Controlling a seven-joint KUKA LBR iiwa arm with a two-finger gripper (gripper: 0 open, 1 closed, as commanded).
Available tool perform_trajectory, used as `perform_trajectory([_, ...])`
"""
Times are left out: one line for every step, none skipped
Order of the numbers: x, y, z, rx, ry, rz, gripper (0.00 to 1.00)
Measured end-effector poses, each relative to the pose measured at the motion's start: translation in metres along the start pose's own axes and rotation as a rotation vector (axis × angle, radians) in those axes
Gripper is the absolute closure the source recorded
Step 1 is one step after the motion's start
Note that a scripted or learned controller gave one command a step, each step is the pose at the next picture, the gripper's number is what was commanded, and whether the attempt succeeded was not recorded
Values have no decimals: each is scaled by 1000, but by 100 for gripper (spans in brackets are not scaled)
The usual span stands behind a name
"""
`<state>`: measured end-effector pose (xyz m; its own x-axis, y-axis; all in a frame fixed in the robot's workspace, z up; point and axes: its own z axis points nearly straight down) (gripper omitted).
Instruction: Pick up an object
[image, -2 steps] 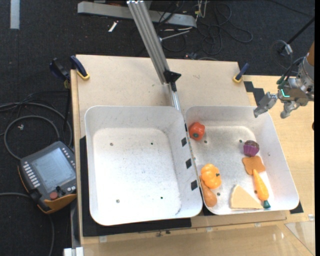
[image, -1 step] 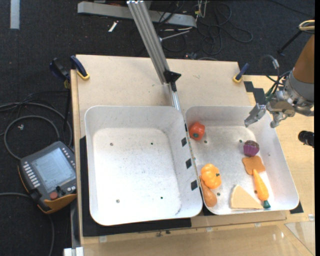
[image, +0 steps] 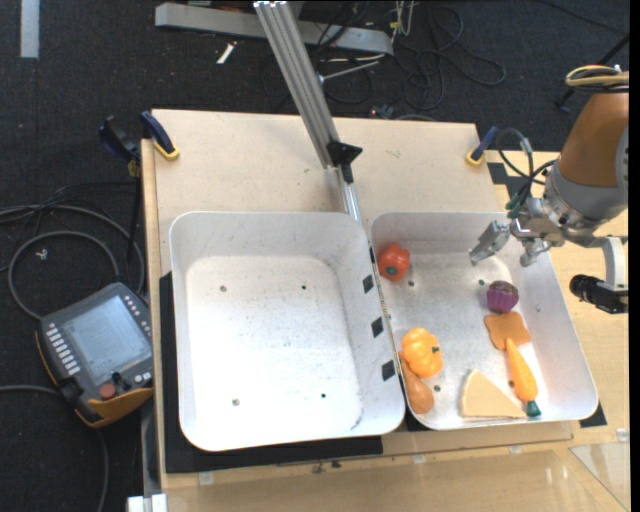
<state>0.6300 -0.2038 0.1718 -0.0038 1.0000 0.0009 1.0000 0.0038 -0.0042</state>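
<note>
My gripper (image: 508, 248) hangs over the far right part of the right bin (image: 440, 228), fingers spread open with nothing between them. Just below it lies a purple onion (image: 502, 295). A red tomato (image: 394, 261) sits at the bin's far left. An orange pumpkin-like piece (image: 421, 351) lies by the left wall, with a brownish sausage-shaped piece (image: 418, 393) beneath it. A carrot (image: 521, 371) lies on a tan slice (image: 504, 328) at the right. A pale cheese wedge (image: 489, 396) sits near the front.
The left bin (image: 265, 330) stands beside the right one. A metal pole (image: 305, 85) slants across the bench from the back to the bins' divide. Clamps (image: 160, 138) sit at the bench's far corners. A teach pendant (image: 98, 345) lies on the floor, left.
</note>
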Motion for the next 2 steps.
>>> perform_trajectory([7,4,47,-1,0,0,0])
perform_trajectory([7,6,33,-7,-2,-1,100])
